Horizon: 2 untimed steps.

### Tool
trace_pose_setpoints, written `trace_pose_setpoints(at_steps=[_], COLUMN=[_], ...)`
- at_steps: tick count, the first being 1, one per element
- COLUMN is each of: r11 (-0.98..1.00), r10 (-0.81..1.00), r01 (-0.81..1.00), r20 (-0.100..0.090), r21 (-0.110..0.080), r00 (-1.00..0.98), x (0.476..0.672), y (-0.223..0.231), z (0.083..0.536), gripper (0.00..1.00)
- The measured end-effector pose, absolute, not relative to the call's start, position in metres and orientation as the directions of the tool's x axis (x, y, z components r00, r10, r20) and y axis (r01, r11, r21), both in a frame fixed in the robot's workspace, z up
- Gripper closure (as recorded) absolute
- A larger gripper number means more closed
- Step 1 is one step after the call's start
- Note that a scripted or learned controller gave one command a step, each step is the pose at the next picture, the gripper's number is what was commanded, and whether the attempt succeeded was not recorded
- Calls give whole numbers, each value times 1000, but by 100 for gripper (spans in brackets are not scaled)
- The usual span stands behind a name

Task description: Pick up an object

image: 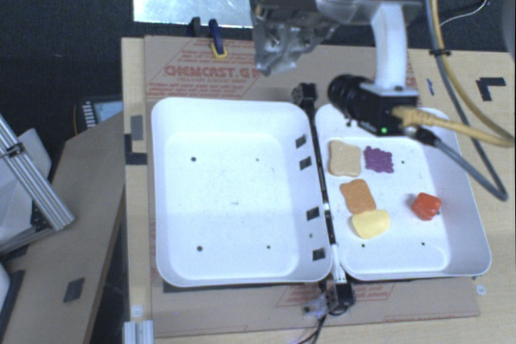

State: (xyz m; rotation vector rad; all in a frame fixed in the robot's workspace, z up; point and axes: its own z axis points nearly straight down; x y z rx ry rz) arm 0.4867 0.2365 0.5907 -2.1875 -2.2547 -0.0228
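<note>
bench [137,60] behind; gripper [278,52] raised, seemingly pointing down.

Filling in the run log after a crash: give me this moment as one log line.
gripper: raised over bench behind bins | right bin: five items, none held | left bin: no items seen | pick: not yet made
</note>
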Motion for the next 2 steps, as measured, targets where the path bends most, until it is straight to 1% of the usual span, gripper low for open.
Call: trace_pose_setpoints(at_steps=[1, 2], r11=[35, 36], r10=[999, 999], r01=[999, 999], r20=[12, 11], r21=[12, 11], r00=[-35, -36], x=[487, 487], y=[237, 237], z=[602, 601], gripper=[100, 0])
